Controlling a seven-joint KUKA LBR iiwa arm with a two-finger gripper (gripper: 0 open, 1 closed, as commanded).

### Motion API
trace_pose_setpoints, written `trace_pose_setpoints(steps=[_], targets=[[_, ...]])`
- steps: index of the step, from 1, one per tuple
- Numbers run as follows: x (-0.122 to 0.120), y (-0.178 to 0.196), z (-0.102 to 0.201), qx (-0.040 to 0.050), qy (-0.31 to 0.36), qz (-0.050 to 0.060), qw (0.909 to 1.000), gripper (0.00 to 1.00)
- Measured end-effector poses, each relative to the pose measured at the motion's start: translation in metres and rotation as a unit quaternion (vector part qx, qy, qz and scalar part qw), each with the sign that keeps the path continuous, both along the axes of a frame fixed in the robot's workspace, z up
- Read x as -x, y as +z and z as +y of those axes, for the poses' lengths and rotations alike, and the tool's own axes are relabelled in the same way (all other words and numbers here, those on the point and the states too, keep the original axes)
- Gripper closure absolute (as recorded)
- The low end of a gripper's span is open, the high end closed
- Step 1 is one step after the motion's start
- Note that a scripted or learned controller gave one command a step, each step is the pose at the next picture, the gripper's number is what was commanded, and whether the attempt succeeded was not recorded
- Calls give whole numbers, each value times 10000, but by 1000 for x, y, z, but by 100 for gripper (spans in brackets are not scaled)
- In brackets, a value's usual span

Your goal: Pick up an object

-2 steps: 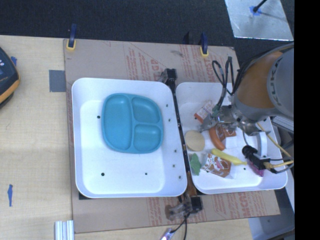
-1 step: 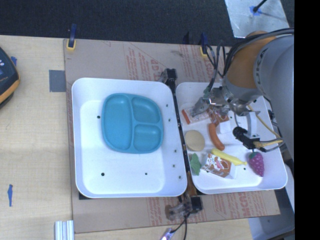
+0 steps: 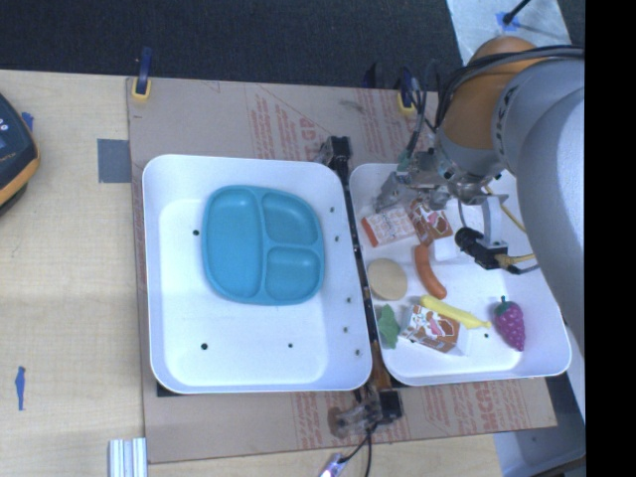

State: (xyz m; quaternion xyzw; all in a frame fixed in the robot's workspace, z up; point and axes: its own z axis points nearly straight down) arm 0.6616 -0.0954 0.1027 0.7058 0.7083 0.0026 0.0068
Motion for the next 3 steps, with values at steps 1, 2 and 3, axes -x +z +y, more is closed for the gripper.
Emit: trace_pose_setpoints(steps=[1, 2, 3], targets=[[14, 1, -21, -14, 21, -58, 10000, 0], [60, 1, -65, 6, 11, -69, 10000, 0], [-1, 0, -103, -9, 16, -5, 10000, 0]])
